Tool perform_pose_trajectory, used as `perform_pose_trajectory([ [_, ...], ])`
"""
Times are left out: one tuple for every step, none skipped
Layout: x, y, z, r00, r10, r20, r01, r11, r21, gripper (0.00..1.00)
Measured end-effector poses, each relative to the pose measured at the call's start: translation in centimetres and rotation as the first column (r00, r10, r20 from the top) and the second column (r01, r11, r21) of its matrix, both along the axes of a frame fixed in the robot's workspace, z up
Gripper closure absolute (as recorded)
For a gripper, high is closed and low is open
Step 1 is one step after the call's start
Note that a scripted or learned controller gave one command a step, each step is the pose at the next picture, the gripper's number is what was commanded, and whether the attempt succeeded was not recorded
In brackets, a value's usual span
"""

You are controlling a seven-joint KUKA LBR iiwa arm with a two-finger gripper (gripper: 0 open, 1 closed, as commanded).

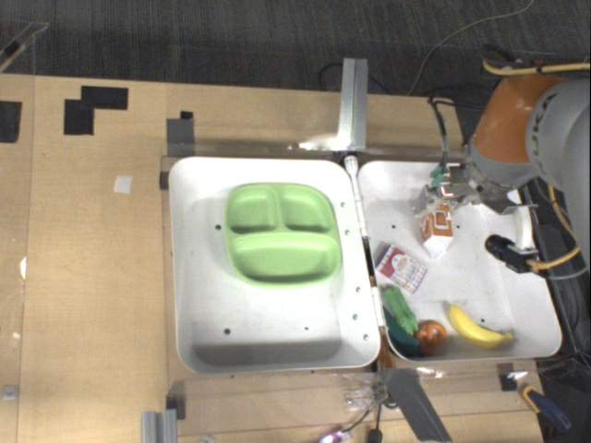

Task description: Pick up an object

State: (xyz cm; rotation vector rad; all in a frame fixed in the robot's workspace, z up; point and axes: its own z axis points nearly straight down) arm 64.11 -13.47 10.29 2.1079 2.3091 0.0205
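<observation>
In the right bin [545, 340], the end effector [441, 192] is seen just above a small orange-and-white carton [439, 223]; whether it is released or clenched cannot be told. A centred, vertical descent should be kept, so the carton is not tipped.

- You were looking at a robotics lab or test cell, not a home.
- A pale wooden bench [83, 275] carried black square markers [95, 105] stuck to its top.
- Two shallow white bins, the left bin [199, 340] and the right bin [545, 326], sat side by side in metal brackets, with an aluminium post [354, 100] behind them.
- Loose cables [462, 26] ran across dark carpet [231, 17].
- The grey and orange arm [526, 123] reached in from the right.
</observation>
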Motion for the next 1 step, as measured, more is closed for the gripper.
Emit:
perform_pose_trajectory([
  [-1.12, 7.99, 8.39, 1.0, -0.016, -0.013, 0.016, 1.0, 0.001, 1.0],
])
